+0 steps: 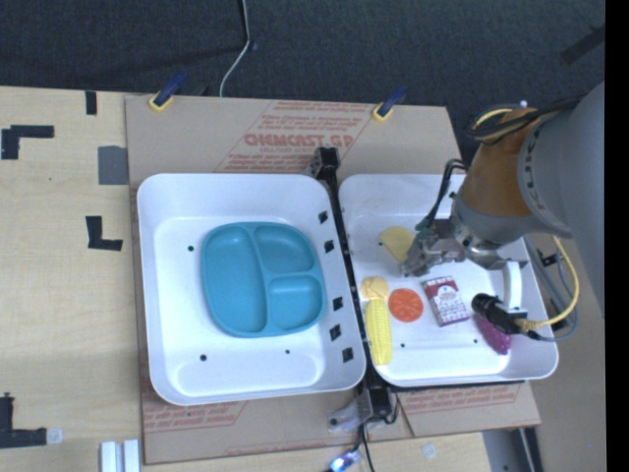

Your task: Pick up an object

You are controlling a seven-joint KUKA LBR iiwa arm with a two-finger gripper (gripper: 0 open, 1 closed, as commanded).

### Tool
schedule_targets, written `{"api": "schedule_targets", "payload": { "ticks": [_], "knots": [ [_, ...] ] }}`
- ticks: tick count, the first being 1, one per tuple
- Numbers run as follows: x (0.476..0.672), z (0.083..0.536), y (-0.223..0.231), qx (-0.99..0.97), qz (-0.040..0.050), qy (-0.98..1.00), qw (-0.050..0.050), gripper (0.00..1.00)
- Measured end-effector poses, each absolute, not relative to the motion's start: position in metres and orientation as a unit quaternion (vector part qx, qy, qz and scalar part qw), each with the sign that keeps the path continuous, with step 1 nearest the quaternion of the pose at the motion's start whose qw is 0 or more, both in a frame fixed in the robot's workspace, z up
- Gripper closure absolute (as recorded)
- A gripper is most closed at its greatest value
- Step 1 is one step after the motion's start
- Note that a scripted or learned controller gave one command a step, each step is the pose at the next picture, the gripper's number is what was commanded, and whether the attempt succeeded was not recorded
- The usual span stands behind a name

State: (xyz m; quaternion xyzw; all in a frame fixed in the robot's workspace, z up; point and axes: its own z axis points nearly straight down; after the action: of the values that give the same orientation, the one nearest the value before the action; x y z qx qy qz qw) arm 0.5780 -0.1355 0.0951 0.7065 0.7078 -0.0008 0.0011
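Bench (59, 293), as it stands from where I am:

- Cardboard sheet (285, 136) under both bins, red lettering along its far edge.
- Left bin (157, 197) – holds one blue plate (260, 278) with three sections, lying flat near the middle.
- Right bin (366, 193) – holds everything else, all of it loose on the floor.
- Yellow piece (394, 240) – pale and rounded, towards the bin's far left, just beside the gripper on its left; whether the two touch I cannot tell.
- Corn (378, 332) – lies along the wall shared with the left bin, towards the near end. A rounder yellow lump sits at its far end; part of the cob or a separate thing, I cannot say.
- Red disc (406, 305) – orange-red, just right of the corn.
- Red box (447, 301) – small and flat with a white label, just right of the disc and slightly askew.
- Purple thing (496, 339) – small, near the bin's near right corner.
- Arm (501, 180) – comes in from the right, its orange band over the right bin.
- Gripper (425, 255) – down low in the right bin, between the yellow piece and the red box. How far open it is I cannot tell, and I can see nothing in its hold.
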Motion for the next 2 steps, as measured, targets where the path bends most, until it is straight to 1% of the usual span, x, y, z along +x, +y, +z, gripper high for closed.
{"api": "schedule_targets", "payload": {
  "ticks": [1,2],
  "knots": [
    [0.587,0.141,-0.134,0.706,0.0006,0.708,0.001,1.00],
    [0.588,0.183,-0.136,0.707,0.0005,0.708,0.001,1.00]
  ]
}}
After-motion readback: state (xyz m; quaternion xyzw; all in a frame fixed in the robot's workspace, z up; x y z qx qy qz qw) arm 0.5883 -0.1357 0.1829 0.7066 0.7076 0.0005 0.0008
